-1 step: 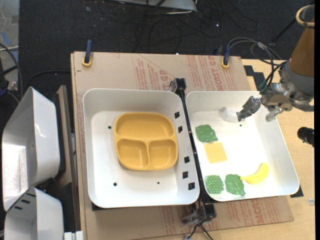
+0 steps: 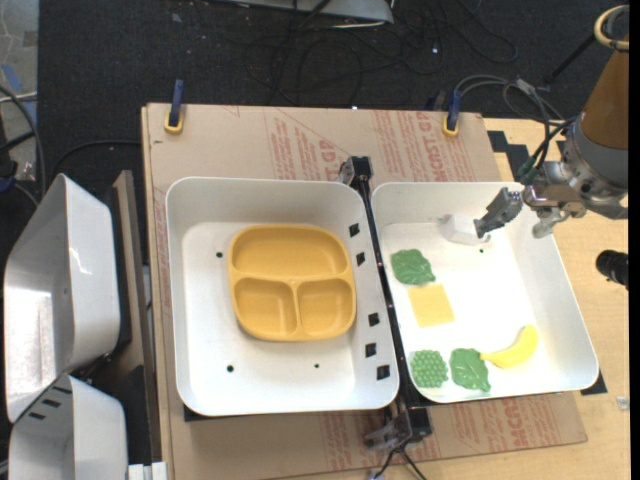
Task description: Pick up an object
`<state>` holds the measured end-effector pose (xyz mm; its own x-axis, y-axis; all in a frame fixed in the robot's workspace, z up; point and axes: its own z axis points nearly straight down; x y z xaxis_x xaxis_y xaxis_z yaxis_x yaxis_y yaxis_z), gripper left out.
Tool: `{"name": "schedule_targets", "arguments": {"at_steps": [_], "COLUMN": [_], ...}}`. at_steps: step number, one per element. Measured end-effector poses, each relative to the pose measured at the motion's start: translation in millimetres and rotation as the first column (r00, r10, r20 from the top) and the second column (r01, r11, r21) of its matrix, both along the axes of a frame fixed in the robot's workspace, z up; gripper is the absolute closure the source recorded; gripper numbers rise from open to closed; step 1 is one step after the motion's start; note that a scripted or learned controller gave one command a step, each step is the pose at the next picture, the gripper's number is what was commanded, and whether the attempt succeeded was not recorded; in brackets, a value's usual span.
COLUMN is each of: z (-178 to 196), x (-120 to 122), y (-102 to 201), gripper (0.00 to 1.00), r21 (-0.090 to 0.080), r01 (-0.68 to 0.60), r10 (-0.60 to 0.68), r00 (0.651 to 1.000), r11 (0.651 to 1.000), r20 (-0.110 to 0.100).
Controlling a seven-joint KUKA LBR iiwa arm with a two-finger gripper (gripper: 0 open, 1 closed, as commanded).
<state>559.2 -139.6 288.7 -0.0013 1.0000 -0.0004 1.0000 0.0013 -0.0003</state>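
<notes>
The claw (image 2: pixel 515 213) hangs over the upper right corner of the right bin (image 2: pixel 575 313), its two fingers spread apart with nothing between them. Just to its left on the bin floor lies a small pale object (image 2: pixel 458 230), near the fingertips but apart from them as far as I can make out. So the pick has not been made; by my reckoning everything is left to do: choose a piece, come down on it, close and lift.

Any of the pieces in the right bin could serve. Besides the pale one there is a green leafy piece (image 2: pixel 411 266) toward the left wall, a yellow square slice (image 2: pixel 432 305) just below it, and along the near edge a green knobbly piece (image 2: pixel 429 368), another green leafy piece (image 2: pixel 469 368) and a yellow banana (image 2: pixel 514 348), the last two almost touching.

The left bin (image 2: pixel 195 298) holds a yellow divided tray (image 2: pixel 293 281) with three compartments, nothing in any of them. Both bins sit side by side on the brown surface (image 2: pixel 300 133).
</notes>
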Motion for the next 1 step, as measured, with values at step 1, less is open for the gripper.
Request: {"name": "schedule_targets", "arguments": {"at_steps": [1], "z": [-64.2], "x": [-1.5], "y": [3.3], "gripper": [0.0], "r21": [0.001], "r01": [0.002], "r10": [-0.002], "r00": [1.0], "r11": [1.0], "r20": [-0.007]}}
